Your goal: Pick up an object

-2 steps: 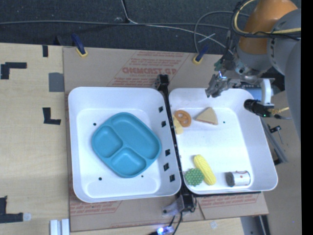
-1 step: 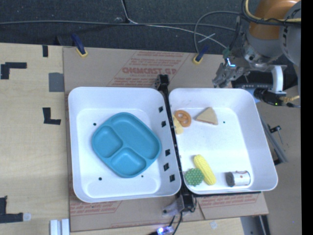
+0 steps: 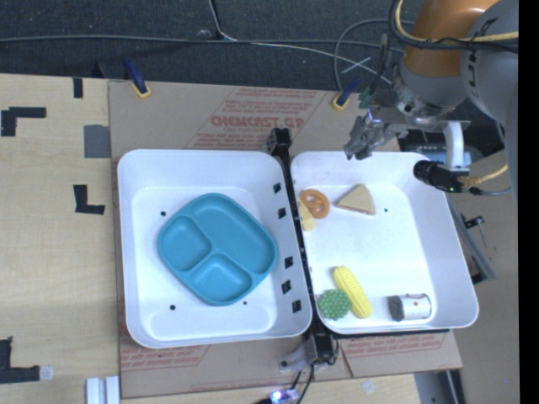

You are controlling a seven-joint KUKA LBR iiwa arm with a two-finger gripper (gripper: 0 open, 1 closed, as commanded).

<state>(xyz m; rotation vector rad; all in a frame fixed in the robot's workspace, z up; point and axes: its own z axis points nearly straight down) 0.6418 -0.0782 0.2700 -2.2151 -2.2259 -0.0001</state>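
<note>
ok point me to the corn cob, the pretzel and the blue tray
corn cob (image 3: 351, 291): camera view, middle of the yellow cob, right bin.
pretzel (image 3: 313, 201): camera view, centre of the orange twist, right bin by the divider.
blue tray (image 3: 216, 248): camera view, ridge where its compartments meet, left bin.

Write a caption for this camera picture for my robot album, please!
Gripper hovers over the right bin's far edge, above pretzel, corn and can; blue tray fills the left bin.
</note>
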